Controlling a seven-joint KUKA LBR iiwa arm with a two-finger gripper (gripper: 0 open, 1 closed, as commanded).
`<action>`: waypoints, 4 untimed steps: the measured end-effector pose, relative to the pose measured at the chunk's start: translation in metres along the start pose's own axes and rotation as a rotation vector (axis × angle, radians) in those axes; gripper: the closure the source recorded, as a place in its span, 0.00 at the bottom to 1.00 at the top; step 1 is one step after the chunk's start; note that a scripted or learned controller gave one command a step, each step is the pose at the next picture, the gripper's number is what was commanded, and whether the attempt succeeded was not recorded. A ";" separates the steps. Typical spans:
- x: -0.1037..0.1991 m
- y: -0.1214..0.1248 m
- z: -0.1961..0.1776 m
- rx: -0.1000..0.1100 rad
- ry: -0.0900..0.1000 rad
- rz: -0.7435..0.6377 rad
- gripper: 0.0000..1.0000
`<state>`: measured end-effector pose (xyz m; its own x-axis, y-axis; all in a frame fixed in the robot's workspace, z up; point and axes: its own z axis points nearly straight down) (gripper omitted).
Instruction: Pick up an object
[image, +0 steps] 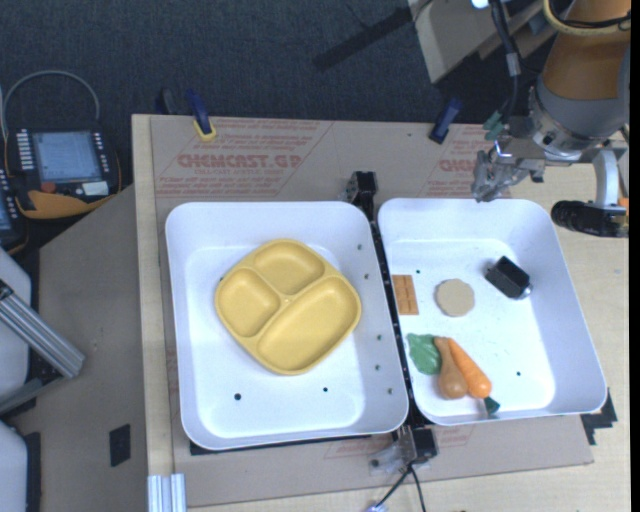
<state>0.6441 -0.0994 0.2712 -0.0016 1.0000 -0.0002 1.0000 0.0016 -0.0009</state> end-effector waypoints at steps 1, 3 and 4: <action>0.040 -0.012 0.009 0.001 0.000 -0.001 1.00; 0.138 -0.040 0.028 0.002 0.001 -0.001 1.00; 0.183 -0.039 0.032 -0.001 0.001 -0.002 1.00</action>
